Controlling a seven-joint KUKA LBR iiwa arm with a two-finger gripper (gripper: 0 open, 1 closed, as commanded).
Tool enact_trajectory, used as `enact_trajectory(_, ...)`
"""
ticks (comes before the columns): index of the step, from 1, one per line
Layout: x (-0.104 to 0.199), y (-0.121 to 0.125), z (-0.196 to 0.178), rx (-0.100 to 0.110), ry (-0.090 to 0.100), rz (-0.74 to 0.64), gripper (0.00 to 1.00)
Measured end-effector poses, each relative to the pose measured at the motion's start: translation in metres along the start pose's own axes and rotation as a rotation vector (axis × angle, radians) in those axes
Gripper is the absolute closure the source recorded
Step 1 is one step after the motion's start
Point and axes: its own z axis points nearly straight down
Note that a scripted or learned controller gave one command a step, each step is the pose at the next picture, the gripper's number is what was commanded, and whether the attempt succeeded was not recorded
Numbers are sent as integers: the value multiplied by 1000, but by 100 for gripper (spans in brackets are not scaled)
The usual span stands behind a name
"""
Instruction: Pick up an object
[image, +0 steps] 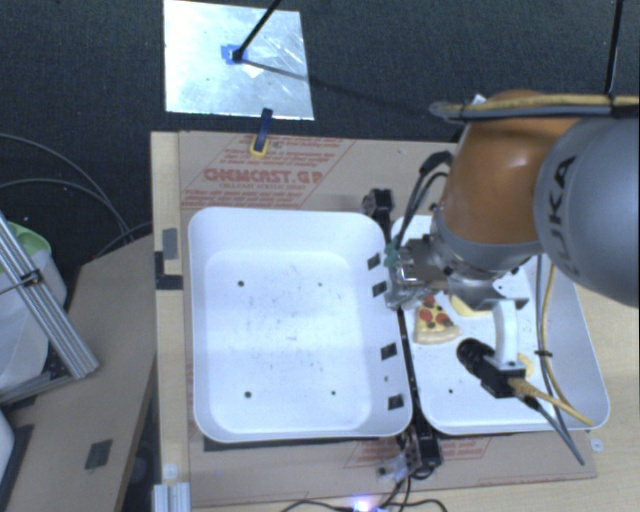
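The arm (500, 170) hangs low over the right-hand bin (570, 390), and the tool (408, 288) sits right at that bin's inner edge, close to the divide with the left-hand bin (280, 330). The target looks to be the toy pizza slice (436, 323), lying flat on the bin floor just beside the tool and partly tucked under the wrist. Nothing shows as lifted, so I'd call this the approach, with the grasp not yet made. Whether the tool is released or clenched, I cannot tell; the wrist hides it. The next move calls for a small shift to centre over the slice, then a straight drop and a firm close on a thin, flat piece that could easily slip away.
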Motion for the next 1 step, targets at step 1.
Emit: enact_trajectory(1,6,61,-197,-22,0,4,100)
